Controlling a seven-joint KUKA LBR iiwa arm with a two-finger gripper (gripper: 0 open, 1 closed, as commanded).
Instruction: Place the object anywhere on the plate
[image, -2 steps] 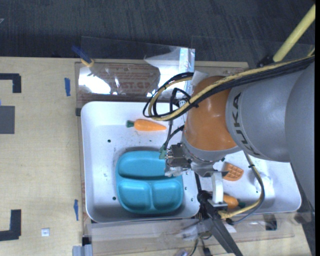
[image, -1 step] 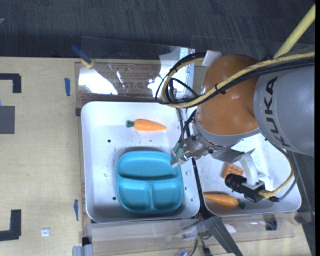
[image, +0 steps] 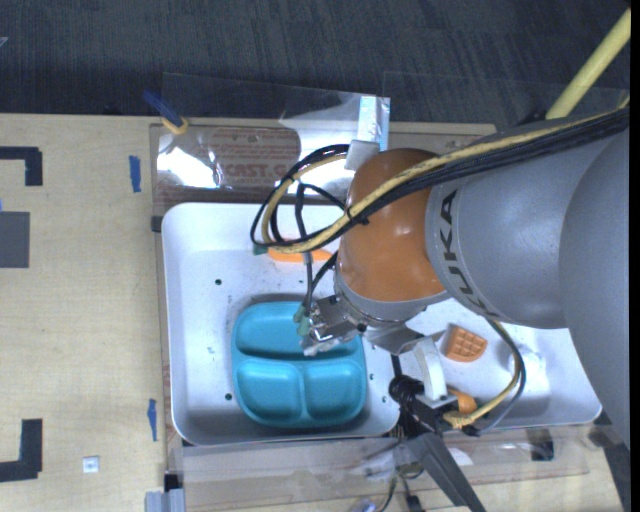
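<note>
At the near edge of the pale wooden surface (image: 80, 350), dark cables and a black bracket (image: 425, 420) hang below the arm's wrist. Just beyond them, a shallow white plastic bin (image: 190, 300) holds a turquoise plastic plate with three compartments (image: 290, 385), lying flat in the bin's near half. The metal hand (image: 318, 330) sits directly above the plate's far right compartment, at or just over its surface; its fingertips are small and partly lost against the wrist, so whether they are open or closed cannot be told, and nothing can be seen between them. To the right of the plate, a small orange waffle-patterned toy (image: 465, 344) lies on the bin floor, partly under a looping cable. Farther back, an orange flat object (image: 290, 254) peeks out from under the arm's large orange band (image: 390, 240), resting on the bin floor beyond the plate and apart from it. Behind the bin, crinkled clear plastic wrapping (image: 230, 155) lies across the surface.
</note>
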